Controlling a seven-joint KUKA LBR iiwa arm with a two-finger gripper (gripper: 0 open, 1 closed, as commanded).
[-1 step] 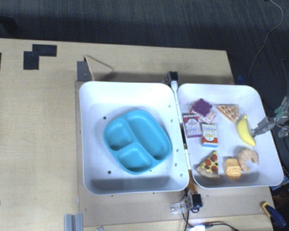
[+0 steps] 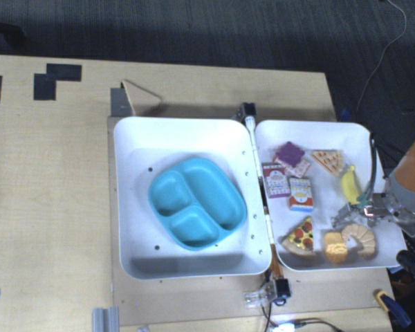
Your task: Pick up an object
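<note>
From the overhead camera I see my gripper [image 2: 351,215] low in the right bin [image 2: 311,127], toward its four o'clock side, over the tan pastry [image 2: 360,238] and just below the banana [image 2: 348,182]. I cannot tell how the jaws stand; nothing is visibly between them. I judge the pastry the nearest candidate, so I would centre over it and descend straight, since the bin wall sits close at three o'clock. Crowding it: a yellow piece [image 2: 335,246] at nine o'clock of the pastry, then the pizza slice [image 2: 300,236]. Small cartons [image 2: 300,193] and a purple block [image 2: 288,153] lie toward eleven. The left bin [image 2: 135,206] holds a blue divided tray [image 2: 196,201].
</note>
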